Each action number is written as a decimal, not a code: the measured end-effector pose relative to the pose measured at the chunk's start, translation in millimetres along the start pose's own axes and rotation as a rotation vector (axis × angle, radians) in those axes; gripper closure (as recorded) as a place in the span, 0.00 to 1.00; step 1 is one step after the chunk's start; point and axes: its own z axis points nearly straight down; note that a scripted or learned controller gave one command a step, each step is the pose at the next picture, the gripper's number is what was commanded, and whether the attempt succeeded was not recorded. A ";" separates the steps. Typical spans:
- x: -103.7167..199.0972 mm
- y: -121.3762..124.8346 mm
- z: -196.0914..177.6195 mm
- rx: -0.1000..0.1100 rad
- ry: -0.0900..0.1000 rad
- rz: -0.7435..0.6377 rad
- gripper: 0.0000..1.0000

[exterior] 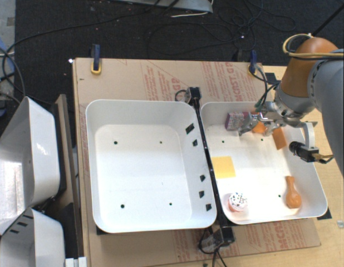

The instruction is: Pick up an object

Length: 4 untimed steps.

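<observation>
My gripper (254, 122) hangs low over the right bin's (314, 174) far end, beside a small purple object (236, 120) and an orange piece (260, 128). Whether anything is gripped, I cannot tell. I'd centre squarely over the purple object before clamping

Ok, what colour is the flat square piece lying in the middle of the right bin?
Yellow. The flat square piece shows plainly in the camera view, lying on the white floor of the right bin.

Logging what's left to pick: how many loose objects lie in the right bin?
5, perhaps more hidden under the arm: purple object and orange piece by the gripper, orange block just right, yellow square mid-bin, spotted cup and orange pear-shaped toy at the near edge.
</observation>
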 end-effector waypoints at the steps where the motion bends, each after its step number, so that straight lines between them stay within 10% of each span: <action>1: 0.0 0.0 0.0 0.000 0.000 0.000 0.00; 2: 0.0 0.0 0.0 0.000 0.000 0.000 0.00; 3: -0.5 -1.9 -9.3 0.009 0.001 -0.001 1.00; 4: -0.2 -2.7 -8.4 0.014 0.002 -0.002 0.00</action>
